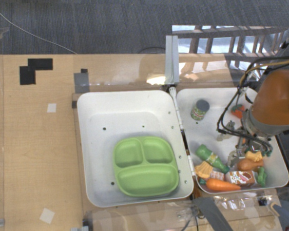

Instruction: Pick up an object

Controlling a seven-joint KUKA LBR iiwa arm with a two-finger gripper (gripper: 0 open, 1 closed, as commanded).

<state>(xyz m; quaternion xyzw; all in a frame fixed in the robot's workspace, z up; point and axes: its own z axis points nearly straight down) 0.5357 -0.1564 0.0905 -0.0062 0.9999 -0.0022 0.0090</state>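
1. I could not tell how the gripper [239, 153] stood; the arm's orange band [279, 99] and grey wrist covered most of it.
2. The arm [276, 107] ran off the right edge of the view.
3. A small red thing [238, 113] behind the cables was mostly covered, and I could not name it.
4. The right bin's [206, 133] far right wall lay under the arm.
5. The can's [200, 109] label was too small for me to read.
6. The toy pile [231, 173] overlapped, so several pieces showed only in part.
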